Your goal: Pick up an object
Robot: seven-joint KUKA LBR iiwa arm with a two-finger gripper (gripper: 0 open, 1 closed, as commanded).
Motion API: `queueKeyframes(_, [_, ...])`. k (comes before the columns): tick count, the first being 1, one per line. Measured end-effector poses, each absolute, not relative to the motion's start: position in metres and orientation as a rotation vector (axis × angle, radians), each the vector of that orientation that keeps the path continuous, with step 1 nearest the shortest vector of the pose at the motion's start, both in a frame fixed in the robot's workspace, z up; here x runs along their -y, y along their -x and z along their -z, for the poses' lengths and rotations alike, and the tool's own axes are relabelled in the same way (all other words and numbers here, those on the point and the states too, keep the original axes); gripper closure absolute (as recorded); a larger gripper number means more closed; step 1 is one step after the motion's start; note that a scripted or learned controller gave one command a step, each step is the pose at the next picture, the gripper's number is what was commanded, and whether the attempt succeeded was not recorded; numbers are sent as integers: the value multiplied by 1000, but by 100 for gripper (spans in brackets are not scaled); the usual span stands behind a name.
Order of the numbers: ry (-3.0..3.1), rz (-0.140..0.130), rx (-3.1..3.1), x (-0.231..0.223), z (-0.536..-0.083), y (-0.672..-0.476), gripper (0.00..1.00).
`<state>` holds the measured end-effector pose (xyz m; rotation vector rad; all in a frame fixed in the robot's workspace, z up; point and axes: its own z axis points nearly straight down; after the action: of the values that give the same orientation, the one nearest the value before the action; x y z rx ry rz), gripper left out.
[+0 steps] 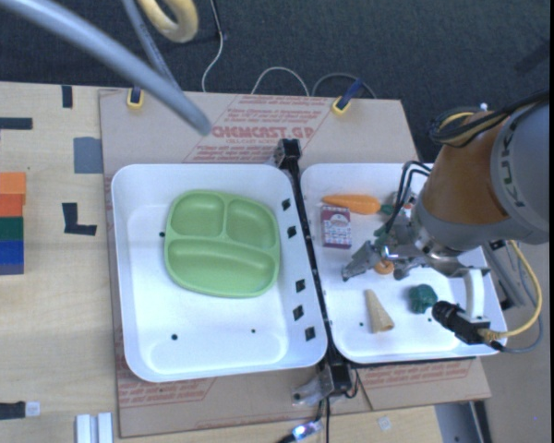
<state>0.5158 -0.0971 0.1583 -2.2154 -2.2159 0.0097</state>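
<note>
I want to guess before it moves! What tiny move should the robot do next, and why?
Probably a small drop straight down onto the little orange piece. The tool hangs right over it in the right bin, and nothing shows between its tips yet. The red box, carrot, cone and green lump lie farther off.

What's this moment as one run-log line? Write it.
gripper: over right bin, beside orange piece | holding: nothing seen | green tray: left bin

One fixed camera looks down at a slant from above the bench (65, 137), taking in both bins (134, 340) side by side at middling range.
</note>
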Motion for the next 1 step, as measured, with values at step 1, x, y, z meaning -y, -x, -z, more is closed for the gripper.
queueKeyframes(1, [2215, -9, 2216, 98, -113, -511, 0])
